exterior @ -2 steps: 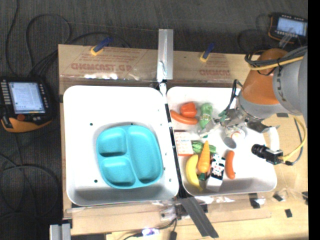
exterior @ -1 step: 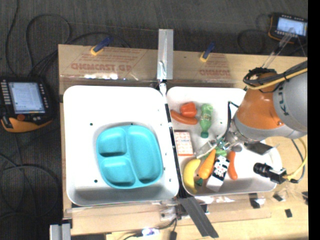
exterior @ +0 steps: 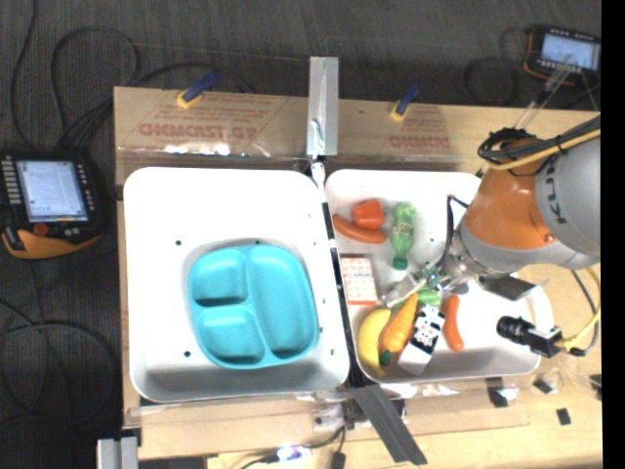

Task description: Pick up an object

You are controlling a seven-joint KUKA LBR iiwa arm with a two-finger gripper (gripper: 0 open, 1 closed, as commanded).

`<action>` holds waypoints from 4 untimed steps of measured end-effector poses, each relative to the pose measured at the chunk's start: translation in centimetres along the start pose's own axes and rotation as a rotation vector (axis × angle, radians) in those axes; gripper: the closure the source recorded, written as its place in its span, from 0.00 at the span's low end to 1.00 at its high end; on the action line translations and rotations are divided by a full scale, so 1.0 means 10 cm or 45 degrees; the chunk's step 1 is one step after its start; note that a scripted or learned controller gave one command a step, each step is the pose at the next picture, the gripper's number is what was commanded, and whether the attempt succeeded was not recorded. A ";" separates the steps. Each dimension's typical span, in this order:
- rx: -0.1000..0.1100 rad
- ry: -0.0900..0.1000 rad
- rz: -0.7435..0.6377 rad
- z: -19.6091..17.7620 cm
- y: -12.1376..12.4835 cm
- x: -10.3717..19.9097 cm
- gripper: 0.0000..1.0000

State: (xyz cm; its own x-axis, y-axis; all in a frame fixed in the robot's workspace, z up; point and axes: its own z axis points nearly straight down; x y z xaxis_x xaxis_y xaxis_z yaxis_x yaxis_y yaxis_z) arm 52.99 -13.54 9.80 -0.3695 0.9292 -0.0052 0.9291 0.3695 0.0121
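Hand point(exterior: 428, 286) is low over the right bin point(exterior: 493, 362), roughly mid-bin, at the far edge of the near-side pile. Can't tell if it's spread or closed: the metal parts blur together from this angle. Orange band point(exterior: 503, 225) of the arm point(exterior: 578, 208) sits over the bin's right side.

Right bin, pick candidates:
- orange carrot point(exterior: 398, 328), tilted, upper end just under the hand, leaning on the yellow fruit point(exterior: 367, 348) in the near corner on the view's left
- white box with black print point(exterior: 423, 336), touching the carrot on its right side; print too small to read
- small red-orange chili point(exterior: 452, 326), just right of the box
- red-orange pepper point(exterior: 362, 219) and green bottle point(exterior: 401, 231), side by side at the far end, apart from the hand
- white card with red print point(exterior: 357, 279), flat by the divider wall; unreadable

Left bin point(exterior: 156, 262): one turquoise divided plate point(exterior: 254, 303) with three compartments, sitting mid-bin.

Writing: "KU" visible on the grey arm casing. Clear sheet point(exterior: 210, 125) behind the bins has red lettering that looks like "CHEMCAST GP". It's held by two blue clamps point(exterior: 195, 88).

Table point(exterior: 547, 130) is tan wood. A metal post point(exterior: 323, 101) stands between the bins at the back. Floor point(exterior: 59, 379) is dark carpet with loose cables. A pendant with a lit screen point(exterior: 44, 198) lies at the view's left and a second pendant point(exterior: 563, 52) at the top right.
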 end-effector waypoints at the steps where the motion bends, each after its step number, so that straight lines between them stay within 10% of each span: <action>1: 0.020 0.006 0.196 -1.12 0.06 0.78 1.00; 2: 0.021 0.007 0.196 -1.12 0.06 0.78 0.00; 4: 0.020 0.007 0.013 -0.85 -0.21 0.73 0.00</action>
State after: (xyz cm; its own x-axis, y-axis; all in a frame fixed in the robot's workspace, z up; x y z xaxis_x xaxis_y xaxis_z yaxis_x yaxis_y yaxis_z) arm 48.28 -7.52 18.28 -0.3598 0.9330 0.0003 0.9330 0.3598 -0.0039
